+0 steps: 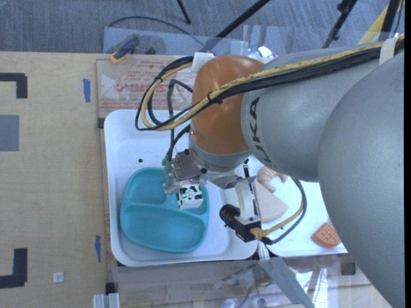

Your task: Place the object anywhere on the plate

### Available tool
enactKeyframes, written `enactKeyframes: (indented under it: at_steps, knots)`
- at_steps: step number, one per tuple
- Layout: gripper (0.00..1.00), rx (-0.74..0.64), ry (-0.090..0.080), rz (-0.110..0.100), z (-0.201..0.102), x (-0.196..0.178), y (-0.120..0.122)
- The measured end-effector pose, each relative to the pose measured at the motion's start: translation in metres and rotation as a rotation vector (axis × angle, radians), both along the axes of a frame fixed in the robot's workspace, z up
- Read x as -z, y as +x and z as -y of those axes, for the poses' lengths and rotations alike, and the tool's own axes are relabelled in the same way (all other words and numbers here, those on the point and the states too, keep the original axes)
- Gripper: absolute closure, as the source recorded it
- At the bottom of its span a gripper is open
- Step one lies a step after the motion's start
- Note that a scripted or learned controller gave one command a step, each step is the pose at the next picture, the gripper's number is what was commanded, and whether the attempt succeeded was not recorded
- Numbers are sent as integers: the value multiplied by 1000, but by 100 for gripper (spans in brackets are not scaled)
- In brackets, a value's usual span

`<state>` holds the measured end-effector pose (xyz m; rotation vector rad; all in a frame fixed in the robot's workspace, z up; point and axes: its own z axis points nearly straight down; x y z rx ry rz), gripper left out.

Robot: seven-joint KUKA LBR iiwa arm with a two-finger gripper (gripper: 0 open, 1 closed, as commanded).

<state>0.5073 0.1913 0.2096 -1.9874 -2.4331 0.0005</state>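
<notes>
At the near edge of the bench stood one left white bin point(122, 249), and in it lay one turquoise divided plate point(157, 226) with three compartments: a large one toward the front and two smaller ones behind it. Over the right rear compartment of this plate hung the one gripper point(187, 194), pointing down, with a small black and white block at its tip, just above or on the plate; whether this block was the object or a part of the gripper could not be told, and whether the fingers were open or closed could not be told either. In the right white bin point(292, 248), beside the first one, three things were seen: one orange waffle-patterned piece point(325, 236) near the front right, one beige wedge-shaped piece point(273, 205) closer to the middle, and one small pale toy figure point(270, 178) just behind the wedge, partly hidden by the arm. One grey arm point(321, 120) with one orange band point(221, 101) covered much of the right side. Black and yellow cables point(157, 98) ran along it. Farther back lay one printed cardboard sheet point(131, 85) on the wooden bench point(48, 172), with several pieces of blue tape point(86, 90).
</notes>
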Motion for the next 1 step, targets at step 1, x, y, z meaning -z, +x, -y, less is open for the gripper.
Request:
enactKeyframes:
  at_steps: [1]
  knots:
    - [0, 1, 0, 0, 0, 0, 0]
